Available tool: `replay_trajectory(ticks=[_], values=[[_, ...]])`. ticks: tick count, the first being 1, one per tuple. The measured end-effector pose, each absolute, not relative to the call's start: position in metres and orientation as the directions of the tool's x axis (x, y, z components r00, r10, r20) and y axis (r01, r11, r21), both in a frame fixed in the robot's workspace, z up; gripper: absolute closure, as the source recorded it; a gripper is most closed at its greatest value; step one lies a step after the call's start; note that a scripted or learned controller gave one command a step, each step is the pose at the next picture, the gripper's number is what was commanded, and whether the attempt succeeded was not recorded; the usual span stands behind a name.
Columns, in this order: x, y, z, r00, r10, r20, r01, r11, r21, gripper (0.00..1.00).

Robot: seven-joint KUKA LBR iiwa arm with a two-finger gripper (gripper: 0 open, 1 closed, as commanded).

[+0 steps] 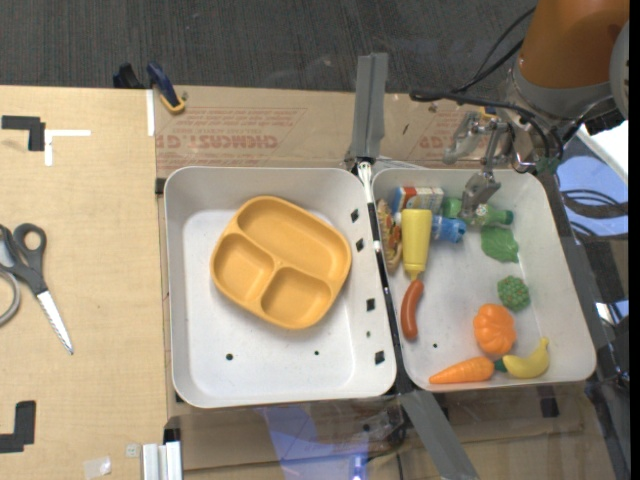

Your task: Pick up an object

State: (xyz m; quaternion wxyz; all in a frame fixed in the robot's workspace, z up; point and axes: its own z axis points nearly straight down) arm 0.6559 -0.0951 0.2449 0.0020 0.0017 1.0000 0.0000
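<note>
Hovering over the right bin, hand hanging above its far end; open or closed, cannot tell. Lying nearest, just left and below: yellow bottle, long axis running near to far. Reading on the cardboard reversed letters, indistinct.

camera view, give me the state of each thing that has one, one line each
gripper: poised low over the right bin's far end, nothing seen between its fingers
yellow divided plate: upright in the left bin, compartments bare
mustard bottle: lying on its side
hot dog: lying flat
carrot: lying flat by the near wall
banana: lying against the pumpkin
scissors: lying shut
</note>
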Motion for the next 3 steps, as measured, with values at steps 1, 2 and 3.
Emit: replay_trajectory(ticks=[1,2,3], values=[[0.644,-0.092,0.142,-0.994,0.107,-0.004,0.107,0.994,0.000,0.00],[0.616,-0.094,0.093,-0.983,0.183,-0.004,0.183,0.983,0.000,0.00],[0.628,-0.166,0.094,-0.972,0.235,-0.007,0.235,0.972,0.000,0.00]])
